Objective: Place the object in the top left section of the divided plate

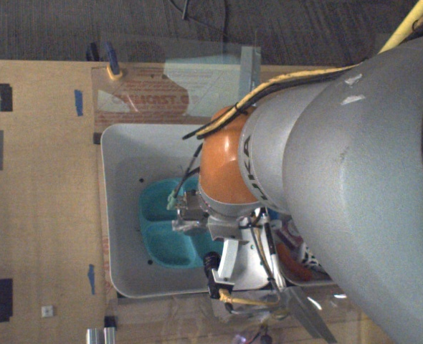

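Observation:
A teal divided plate [160, 224] lies in the white bin [118, 192] at the middle of the camera view. The arm, with its orange band [222, 170], hangs right over the plate and covers its right half. The gripper [186, 213] sits low above the plate, near the ridge between sections. A small pale green bit [173, 194] shows at the gripper's left edge, over the plate's upper part; I cannot tell what it is.
A clear plastic panel [176, 77] stands behind the bin's far wall. A second bin [301, 264] with red and white items peeks out under the arm at the lower right. Brown cardboard with blue tape marks [39, 192] spreads to the left.

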Robot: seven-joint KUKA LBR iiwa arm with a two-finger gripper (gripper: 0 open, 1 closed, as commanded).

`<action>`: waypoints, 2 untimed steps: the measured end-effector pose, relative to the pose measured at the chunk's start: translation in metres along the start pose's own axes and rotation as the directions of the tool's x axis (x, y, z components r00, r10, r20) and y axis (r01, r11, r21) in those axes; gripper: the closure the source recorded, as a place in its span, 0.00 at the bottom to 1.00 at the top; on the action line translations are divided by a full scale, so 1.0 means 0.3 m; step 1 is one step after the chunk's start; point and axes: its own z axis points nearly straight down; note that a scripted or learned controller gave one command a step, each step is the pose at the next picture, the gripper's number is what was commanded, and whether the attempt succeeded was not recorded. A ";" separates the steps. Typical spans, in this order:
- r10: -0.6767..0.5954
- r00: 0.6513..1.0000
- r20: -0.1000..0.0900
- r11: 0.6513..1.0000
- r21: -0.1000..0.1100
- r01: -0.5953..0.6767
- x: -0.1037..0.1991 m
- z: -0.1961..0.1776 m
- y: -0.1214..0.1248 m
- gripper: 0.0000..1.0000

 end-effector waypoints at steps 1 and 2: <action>0.273 0.962 0.012 0.962 0.014 -0.273 -0.239 -0.504 0.186 1.00; 0.267 0.964 0.012 0.963 0.018 -0.267 -0.194 -0.179 0.025 1.00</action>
